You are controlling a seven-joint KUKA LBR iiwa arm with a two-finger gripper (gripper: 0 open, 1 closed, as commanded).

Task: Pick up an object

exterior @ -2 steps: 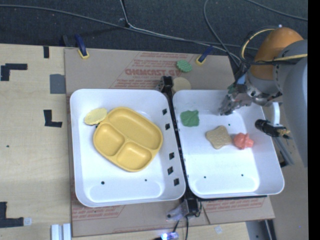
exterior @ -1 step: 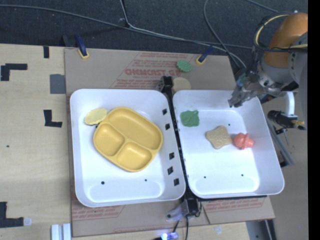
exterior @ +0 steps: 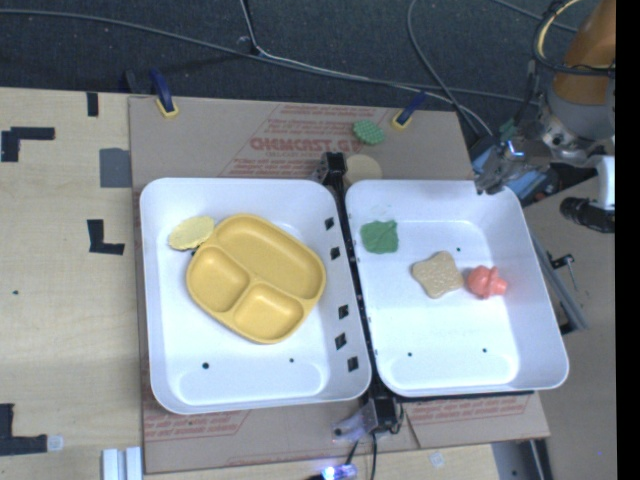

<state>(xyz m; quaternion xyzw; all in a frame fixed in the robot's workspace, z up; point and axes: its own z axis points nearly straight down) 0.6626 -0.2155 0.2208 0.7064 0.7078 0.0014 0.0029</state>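
1. Two white bins sit side by side on a cardboard sheet (exterior: 300, 143) on the bench. The left bin (exterior: 165, 368) and the right bin (exterior: 530, 358) touch along a black seam down the middle.
2. Left bin: a yellow tray (exterior: 256, 276) with three compartments lies tilted in the middle. A pale yellow chip (exterior: 190, 233) sits at its far left corner, touching or just about touching the tray rim.
3. Right bin: a green piece (exterior: 379, 236) lies near the far left corner. A tan toast (exterior: 437, 274) is around the middle, and a pink toy (exterior: 486, 282) is right beside it on the right, touching or close to it.
4. Outside the bins, on the cardboard beyond the seam, there's another green piece (exterior: 368, 131) with a pale round disc (exterior: 362, 165) just nearer.
5. The arm comes in from the far right, orange band up top. The gripper (exterior: 497, 176) hangs over the far right corner of the right bin, well apart from the toast and pink toy. Honestly it's too blurry and dark to tell how it's set, and I see nothing between its tips.
6. Black cables loop across the dark floor at the far side.
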